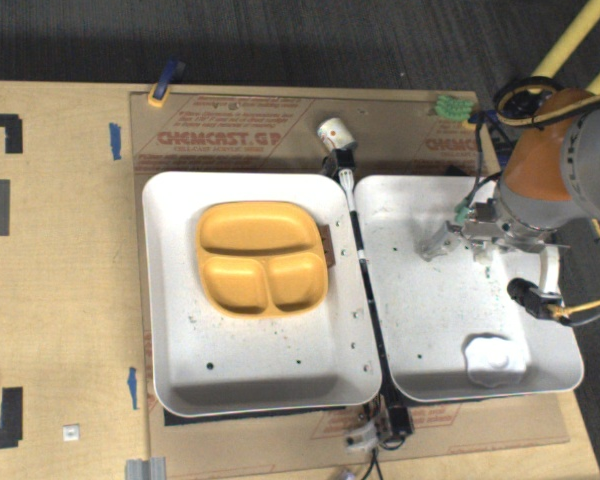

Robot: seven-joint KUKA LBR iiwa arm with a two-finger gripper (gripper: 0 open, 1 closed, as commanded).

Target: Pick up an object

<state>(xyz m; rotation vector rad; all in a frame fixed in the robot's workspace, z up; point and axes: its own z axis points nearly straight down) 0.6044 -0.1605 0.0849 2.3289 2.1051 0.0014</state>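
As it reaches in from the right edge of the camera view, the grey KUKA arm (580, 163) hangs bent over the upper right part of the right bin (420, 298), its orange band (535, 163) turned toward the far side of the tabletop (60, 268). Below the band the wrist carries the pincer (458, 238), which points left and slightly downward across the bin's white floor. Whether its fingers stand open or closed cannot be told from this slanted overhead angle, and nothing can be made out between them. Black and yellow cables loop above the wrist and trail off near the bin's right rim.

A small white object (492, 356), rounded and pale against the bin floor, lies in the near right corner of the right bin, well apart from the pincer and nearer the camera. Its exact shape is hard to read because it nearly matches the bin.

A yellow divided tray (263, 258), with one long compartment at the far side and two smaller ones at the near side, sits in the middle of the left bin (180, 358). Both bins rest side by side, touching along their inner rims, on a brown cardboard sheet (230, 128) spread over the tabletop.
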